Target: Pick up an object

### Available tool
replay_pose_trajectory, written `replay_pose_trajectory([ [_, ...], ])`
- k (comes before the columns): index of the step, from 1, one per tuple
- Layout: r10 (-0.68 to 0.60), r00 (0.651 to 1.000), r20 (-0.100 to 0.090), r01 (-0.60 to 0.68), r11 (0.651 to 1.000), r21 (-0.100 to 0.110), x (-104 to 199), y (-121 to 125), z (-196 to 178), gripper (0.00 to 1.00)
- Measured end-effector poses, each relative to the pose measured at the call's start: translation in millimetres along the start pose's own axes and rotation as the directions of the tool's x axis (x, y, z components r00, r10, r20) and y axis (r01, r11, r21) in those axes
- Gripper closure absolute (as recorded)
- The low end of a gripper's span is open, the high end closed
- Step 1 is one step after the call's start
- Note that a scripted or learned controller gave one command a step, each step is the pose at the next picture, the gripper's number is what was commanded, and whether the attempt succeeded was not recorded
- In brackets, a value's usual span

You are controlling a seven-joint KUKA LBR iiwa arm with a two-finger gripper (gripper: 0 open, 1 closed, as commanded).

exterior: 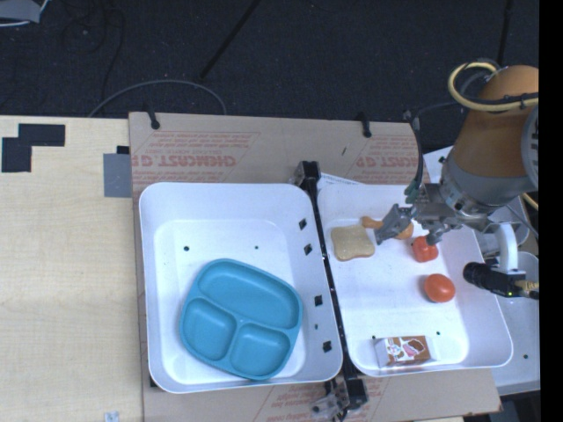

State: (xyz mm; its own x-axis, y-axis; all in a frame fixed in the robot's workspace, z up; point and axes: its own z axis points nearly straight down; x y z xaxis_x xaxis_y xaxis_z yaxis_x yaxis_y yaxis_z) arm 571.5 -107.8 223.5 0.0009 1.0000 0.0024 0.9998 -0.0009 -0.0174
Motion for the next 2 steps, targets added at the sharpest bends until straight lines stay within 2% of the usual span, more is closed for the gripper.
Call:
replay_pose_trajectory([
  [1, -0.002, 1.0, 0.001, 0.002, 1.0, -0.014, -0.1, 2.2, -8.0, 0.0],
  [2, -0.001, 1.0, 0.002, 0.001, 1.0, -0.013, -8.5, -2.0, 42.4, 0.0],
])
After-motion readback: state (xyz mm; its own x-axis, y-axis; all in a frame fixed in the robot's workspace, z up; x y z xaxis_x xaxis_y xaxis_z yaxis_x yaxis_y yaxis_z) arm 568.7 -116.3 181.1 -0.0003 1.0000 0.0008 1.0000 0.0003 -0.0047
